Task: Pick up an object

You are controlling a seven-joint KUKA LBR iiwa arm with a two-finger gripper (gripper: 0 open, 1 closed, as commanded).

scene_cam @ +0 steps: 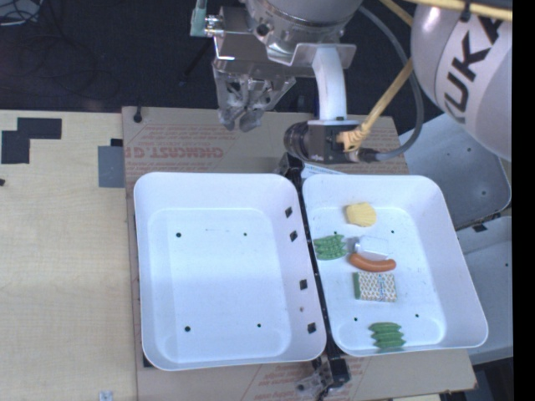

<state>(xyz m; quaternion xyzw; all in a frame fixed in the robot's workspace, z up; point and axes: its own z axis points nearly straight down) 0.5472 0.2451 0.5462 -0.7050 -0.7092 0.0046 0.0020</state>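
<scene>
The pincer (pixel 242 115) hangs high above the far edge of the bins, over the cardboard sheet (pixel 209 144) and behind the left bin (pixel 150 224). Its fingers look drawn close together with nothing between them, though at this slant I cannot tell the exact gap.

All the candidates lie in the right bin (pixel 456 249): a yellow piece (pixel 361 215) near the back, a green pod-like piece (pixel 329 246) close to the middle divider, a red-orange sausage (pixel 372 264) just beside a small clear wrapper (pixel 374 246), a printed packet (pixel 374 286) below that, and another green pod piece (pixel 387 334) near the front wall.

To do this step well, the arm should travel across to the right bin and pick a target that stands apart. The yellow piece or the front green piece seems safest; the sausage, wrapper and packet crowd each other. The pincer should open before descending and come straight down, with fingers across the short side.
</scene>
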